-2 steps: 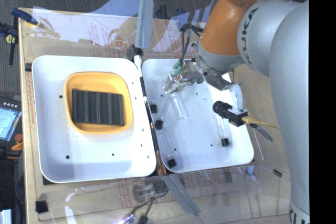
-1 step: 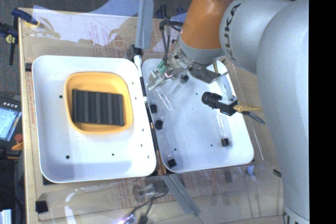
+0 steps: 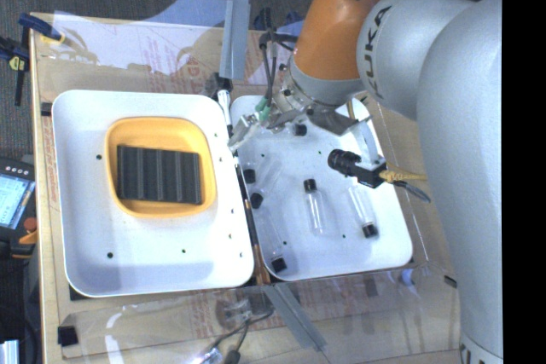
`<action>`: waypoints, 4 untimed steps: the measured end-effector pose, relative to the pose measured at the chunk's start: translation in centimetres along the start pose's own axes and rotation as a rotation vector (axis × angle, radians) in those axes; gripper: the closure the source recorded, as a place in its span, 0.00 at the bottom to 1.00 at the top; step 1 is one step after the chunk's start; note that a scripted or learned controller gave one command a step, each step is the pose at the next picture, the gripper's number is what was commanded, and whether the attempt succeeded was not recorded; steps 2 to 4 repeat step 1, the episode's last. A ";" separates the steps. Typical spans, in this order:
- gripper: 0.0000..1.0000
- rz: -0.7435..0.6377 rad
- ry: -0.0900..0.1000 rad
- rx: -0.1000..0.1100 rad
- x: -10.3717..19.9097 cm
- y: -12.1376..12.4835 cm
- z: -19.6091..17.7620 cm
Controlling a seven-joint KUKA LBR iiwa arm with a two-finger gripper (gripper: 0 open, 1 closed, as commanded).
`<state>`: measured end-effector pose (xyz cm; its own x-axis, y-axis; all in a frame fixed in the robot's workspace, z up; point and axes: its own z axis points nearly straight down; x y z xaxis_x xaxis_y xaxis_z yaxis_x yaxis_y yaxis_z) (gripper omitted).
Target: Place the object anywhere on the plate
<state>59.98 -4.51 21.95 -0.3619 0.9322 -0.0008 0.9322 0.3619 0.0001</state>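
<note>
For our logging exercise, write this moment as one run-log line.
arm: over right bin's back-left corner | plate: yellow, in left bin | vials: two in right bin | placed: not yet

Plate (image 3: 159,141) in left bin (image 3: 128,264); vials (image 3: 315,209) right

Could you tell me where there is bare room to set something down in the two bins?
The left bin has open white floor below and left of the yellow plate. In the right bin, a bare patch lies between the black pieces by its left wall and the clear tubes. Its upper part is crowded under the arm's wrist.
</note>
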 end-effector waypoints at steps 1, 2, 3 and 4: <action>0.00 -0.199 0.000 0.000 2.3 3.3 2.8; 0.00 -0.199 0.000 0.000 2.3 3.3 2.8; 0.00 -0.199 0.000 0.000 2.3 3.3 2.8; 0.00 -0.199 0.000 0.000 2.3 3.3 2.8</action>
